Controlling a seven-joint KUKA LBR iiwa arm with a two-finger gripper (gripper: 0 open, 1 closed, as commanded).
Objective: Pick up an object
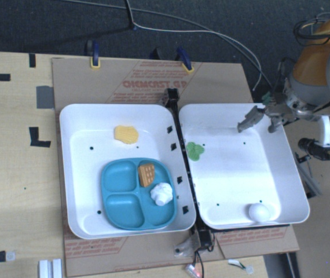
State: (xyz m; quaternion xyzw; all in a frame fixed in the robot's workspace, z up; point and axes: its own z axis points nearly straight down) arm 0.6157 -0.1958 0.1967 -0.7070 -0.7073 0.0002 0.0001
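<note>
Two white bins (228, 155) are seen; at 2 o'clock the gripper (261, 120) is spread apart, nothing grasped yet.

We see our end effector (261, 120) at two o'clock, fingers spread, over the right bin's (234, 172) far edge. That bin holds a green piece (195, 150) at its nine o'clock and a white ball (259, 212) at five. The left bin (78, 155) holds a yellow piece (126, 134) and a blue tray (124, 198) carrying a waffle (146, 174) and a white lump (162, 194).
</note>
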